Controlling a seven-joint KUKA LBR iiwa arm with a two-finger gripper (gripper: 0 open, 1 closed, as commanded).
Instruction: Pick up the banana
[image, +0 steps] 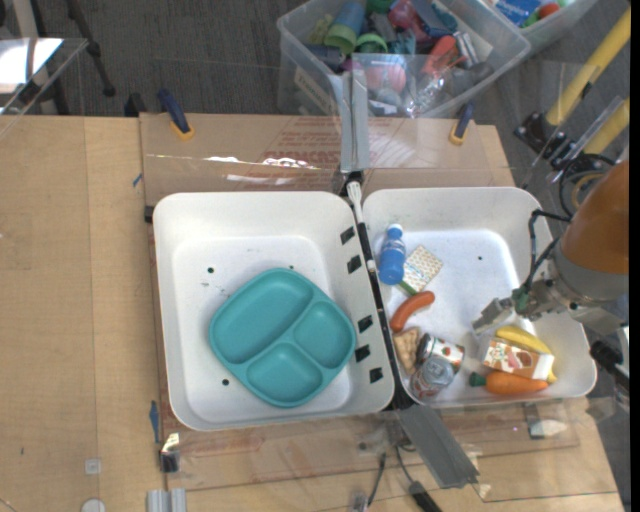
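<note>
You are looking down on a light wooden bench (70, 300) that fills most of the frame, with a sheet of brown cardboard (300, 140) lying under the two white bins. At the top of the frame, behind the bench, stands a clear plastic tub (400, 45) crammed with colourful toys, and yellow-and-black cabling runs down the upper right corner.

The left bin (200, 215) sits at centre left and carries a teal divided plate (282, 335) with three compartments, lying flat and turned at an angle. The right bin (470, 210) touches it along a black divider strip at mid-frame.

The grey arm (600, 240) enters from the right edge, its orange band at the far right. Its gripper (505, 308) hangs low over the right part of the right bin; you cannot tell from here whether the claw is spread or pressed together.

The banana (525, 339) lies in the lower right of the right bin, just below and beside the gripper. It rests against a small juice carton (508, 357), with a carrot (515, 384) just beneath. Left of these you see a crumpled can (435, 370), a red sausage (412, 309), a blue bottle (392, 256) and a small patterned packet (423, 266).
</note>
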